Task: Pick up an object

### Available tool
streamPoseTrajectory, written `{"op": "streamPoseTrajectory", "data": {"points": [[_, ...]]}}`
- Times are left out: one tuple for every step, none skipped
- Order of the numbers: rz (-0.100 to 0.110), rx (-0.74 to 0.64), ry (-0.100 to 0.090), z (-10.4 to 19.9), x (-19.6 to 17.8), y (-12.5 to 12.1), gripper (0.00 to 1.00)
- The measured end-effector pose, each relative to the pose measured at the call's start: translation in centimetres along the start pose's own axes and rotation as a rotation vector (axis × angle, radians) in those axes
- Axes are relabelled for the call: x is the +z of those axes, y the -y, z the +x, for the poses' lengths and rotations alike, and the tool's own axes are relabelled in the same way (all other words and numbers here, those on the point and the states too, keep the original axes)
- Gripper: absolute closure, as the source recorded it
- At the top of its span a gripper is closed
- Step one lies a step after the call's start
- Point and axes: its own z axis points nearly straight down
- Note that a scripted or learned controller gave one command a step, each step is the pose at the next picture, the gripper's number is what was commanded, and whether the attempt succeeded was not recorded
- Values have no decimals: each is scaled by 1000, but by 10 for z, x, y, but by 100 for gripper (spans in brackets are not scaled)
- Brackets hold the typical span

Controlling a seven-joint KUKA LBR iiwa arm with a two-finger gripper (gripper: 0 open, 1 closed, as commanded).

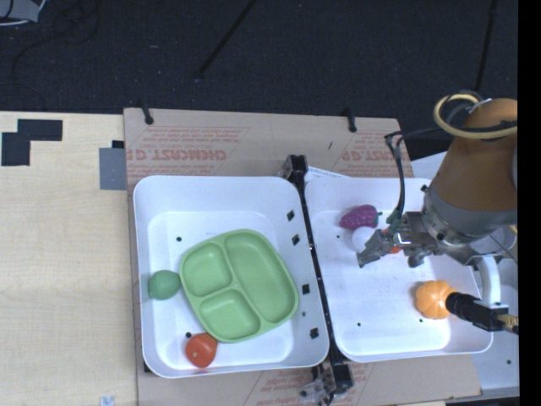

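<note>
1. You're looking at two bins: the left bin (144, 227) is carrying one green divided plate (241, 284), one green ball (164, 285) and one red ball (201, 349); the right bin (380, 345) is carrying one purple fruit (359, 217) and one orange fruit (432, 299).
2. The purple fruit is lying just beside the gripper (376, 250), toward the bin's far edge; the orange fruit is sitting apart, nearer the front right corner.
3. The gripper is hanging low over the right bin's floor. You're not seeing anything gripped, and how far open it is you cannot tell.
</note>
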Motion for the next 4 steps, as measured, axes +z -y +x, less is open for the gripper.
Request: {"op": "streamPoseTrajectory", "data": {"points": [[-13,-2,2,0,-6,-2,0],[-6,-1,0,-6,44,-9,0],[-7,0,0,2,99,-16,0],[-11,0,1,3,145,-17,0]]}}
